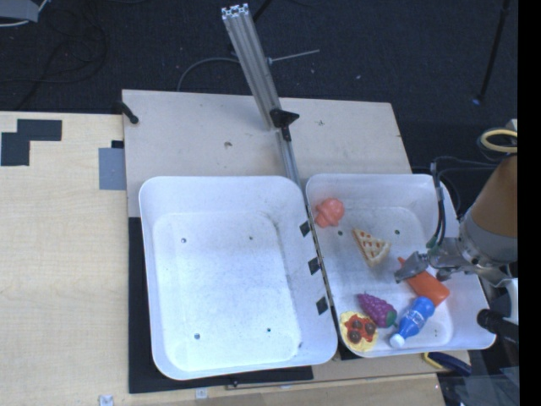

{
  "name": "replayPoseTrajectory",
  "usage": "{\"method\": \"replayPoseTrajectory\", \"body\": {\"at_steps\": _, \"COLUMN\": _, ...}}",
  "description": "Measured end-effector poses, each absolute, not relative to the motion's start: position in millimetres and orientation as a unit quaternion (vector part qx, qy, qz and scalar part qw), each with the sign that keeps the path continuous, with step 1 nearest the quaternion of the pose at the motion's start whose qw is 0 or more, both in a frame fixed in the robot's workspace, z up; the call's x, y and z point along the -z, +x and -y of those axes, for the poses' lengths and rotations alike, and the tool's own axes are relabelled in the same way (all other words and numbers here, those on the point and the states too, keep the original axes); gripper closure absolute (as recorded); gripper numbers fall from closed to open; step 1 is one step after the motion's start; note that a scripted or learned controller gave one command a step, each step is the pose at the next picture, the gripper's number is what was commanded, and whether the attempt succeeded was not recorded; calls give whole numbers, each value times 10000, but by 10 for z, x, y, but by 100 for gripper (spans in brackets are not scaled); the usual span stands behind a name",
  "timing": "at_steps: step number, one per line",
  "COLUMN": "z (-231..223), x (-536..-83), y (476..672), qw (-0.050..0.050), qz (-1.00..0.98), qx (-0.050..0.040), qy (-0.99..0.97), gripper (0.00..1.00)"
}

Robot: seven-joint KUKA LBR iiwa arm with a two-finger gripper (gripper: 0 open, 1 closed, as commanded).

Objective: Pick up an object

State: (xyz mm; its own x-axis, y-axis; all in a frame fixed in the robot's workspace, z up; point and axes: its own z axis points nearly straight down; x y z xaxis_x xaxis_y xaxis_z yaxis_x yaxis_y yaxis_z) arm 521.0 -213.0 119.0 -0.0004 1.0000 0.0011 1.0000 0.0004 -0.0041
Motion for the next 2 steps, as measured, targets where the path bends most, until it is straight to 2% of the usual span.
{"method": "replayPoseTrajectory", "body": {"at_steps": 1, "z": 2136, "x": -1309, "y": 5220, "qw": 2, "qz": 7071, "qx": -3, "qy": -7071, "gripper": 100}}
{"method": "replayPoseTrajectory", "body": {"at_steps": 2, "z": 2185, "x": -1752, "y": 5278, "qw": -17, "qz": 7072, "qx": 7, "qy": -7071, "gripper": 100}}
